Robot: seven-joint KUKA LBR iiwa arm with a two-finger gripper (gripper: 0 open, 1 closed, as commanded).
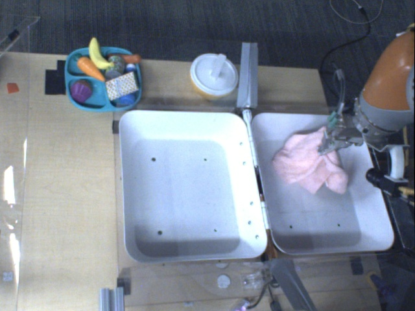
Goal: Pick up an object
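Cloth is the only loose thing in either bin: a crumpled pink cloth [308, 164] lies in the right bin [363, 235], in its upper half and nearer the divider than the far wall, while the left bin [185, 238] beside it holds nothing to grasp. From the overhead camera view, the arm [389, 86] reaches in from the right and its gripper [329, 142] is down at the cloth's upper right edge, its tip touching or just above the raised folds there. Whether it is parted or closed on the fabric cannot be told from this angle, since the wrist body covers it. The step in hand looks like the grasp itself, at the bottom of the descent. The next move calls for a firm pinch on a fold and then a straight lift, high enough that the hanging cloth clears the bin wall.
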